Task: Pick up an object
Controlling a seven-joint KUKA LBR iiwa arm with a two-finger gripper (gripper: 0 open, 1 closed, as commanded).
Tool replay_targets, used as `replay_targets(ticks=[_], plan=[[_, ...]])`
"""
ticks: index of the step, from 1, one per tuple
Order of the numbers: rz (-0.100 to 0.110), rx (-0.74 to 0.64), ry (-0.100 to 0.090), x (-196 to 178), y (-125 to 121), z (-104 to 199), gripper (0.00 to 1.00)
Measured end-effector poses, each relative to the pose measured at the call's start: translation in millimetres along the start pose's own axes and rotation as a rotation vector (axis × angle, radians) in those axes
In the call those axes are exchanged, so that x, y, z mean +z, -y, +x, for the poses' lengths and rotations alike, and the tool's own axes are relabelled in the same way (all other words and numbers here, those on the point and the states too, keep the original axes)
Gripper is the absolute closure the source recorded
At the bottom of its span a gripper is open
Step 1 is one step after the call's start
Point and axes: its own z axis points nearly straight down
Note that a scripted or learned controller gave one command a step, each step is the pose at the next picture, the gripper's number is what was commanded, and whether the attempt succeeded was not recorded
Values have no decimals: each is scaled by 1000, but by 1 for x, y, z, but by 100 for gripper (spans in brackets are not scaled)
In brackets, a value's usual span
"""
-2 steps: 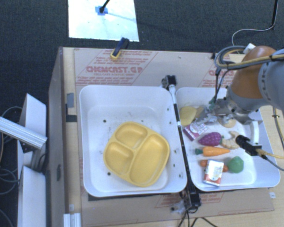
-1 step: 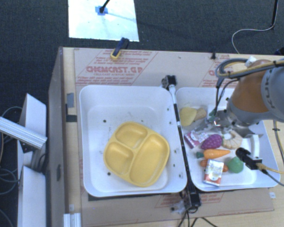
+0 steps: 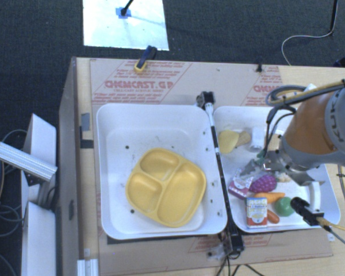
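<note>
Dark carpet, bench w/ board printed "CHEMCAST GP" — two bins. Left bin has a yellow tray. Right bin: carton, purple fruit, carrot — gripper low beside them, jaws can't tell.

The arm reaches in from the right, hand lowered.

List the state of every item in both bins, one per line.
yellow tray: right way up, lying flat in the left bin, nothing in its compartments.
purple grapes: loose in the right bin, below the gripper.
small carton: lying flat near the front wall.
carrot: lying on its side.
green piece: loose, beside the carton.
</note>
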Motion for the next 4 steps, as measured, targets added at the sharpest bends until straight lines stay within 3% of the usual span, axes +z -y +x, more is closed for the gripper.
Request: replay_targets(ticks=[1,2,3,4], plan=[[-10,-2,-3,7,17,-23,0],[8,-3,-1,8,-80,-53,0],[10,-1,-2,14,-21,-31,0],[9,0,-1,14,19,-38,0]])
